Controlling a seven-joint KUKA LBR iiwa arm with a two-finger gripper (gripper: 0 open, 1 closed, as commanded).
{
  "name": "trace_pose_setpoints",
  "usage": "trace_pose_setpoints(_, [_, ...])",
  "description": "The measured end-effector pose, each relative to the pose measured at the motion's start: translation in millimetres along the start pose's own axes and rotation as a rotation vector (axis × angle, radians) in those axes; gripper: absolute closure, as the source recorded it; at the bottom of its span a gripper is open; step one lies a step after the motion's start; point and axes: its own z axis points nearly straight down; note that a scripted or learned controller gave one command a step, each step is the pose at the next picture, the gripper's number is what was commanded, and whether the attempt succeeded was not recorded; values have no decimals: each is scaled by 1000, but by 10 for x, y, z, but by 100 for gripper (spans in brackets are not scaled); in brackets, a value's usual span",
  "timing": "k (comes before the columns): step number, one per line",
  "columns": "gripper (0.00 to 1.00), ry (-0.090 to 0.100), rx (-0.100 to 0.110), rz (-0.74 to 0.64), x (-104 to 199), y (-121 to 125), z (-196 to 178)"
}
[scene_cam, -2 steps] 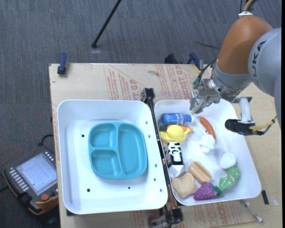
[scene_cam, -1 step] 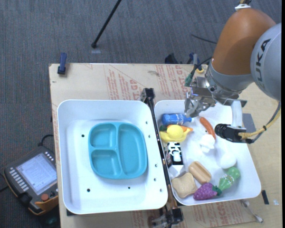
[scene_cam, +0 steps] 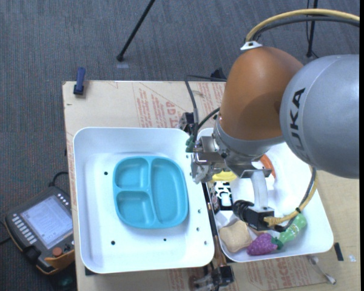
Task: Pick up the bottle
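A green object (scene_cam: 294,228) that looks like the bottle lies near the front right corner of the right bin (scene_cam: 318,238), partly behind a cable. The big grey and orange arm (scene_cam: 273,114) hangs over that bin and hides most of it. My gripper (scene_cam: 223,191) reaches down below the wrist at the bin's left side, close to a yellow item (scene_cam: 223,176). It is well to the left of the green object and apart from it. Nothing shows as held.
A purple grape bunch (scene_cam: 262,244) and a tan bread-like piece (scene_cam: 235,235) lie at the right bin's front. An orange item (scene_cam: 267,162) peeks out behind the arm. The left bin (scene_cam: 91,162) holds a blue divided plate (scene_cam: 150,191). A teach pendant (scene_cam: 42,226) sits on the floor at left.
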Motion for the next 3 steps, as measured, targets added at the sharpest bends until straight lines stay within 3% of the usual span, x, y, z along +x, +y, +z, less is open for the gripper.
trace_pose_setpoints(1, [100, -1, 1, -27, 643, -409, -27])
trace_pose_setpoints(2, [100, -2, -1, -35, 1221, -424, 9])
trace_pose_setpoints(3, [100, -2, 2, 154, 1149, -418, 140])
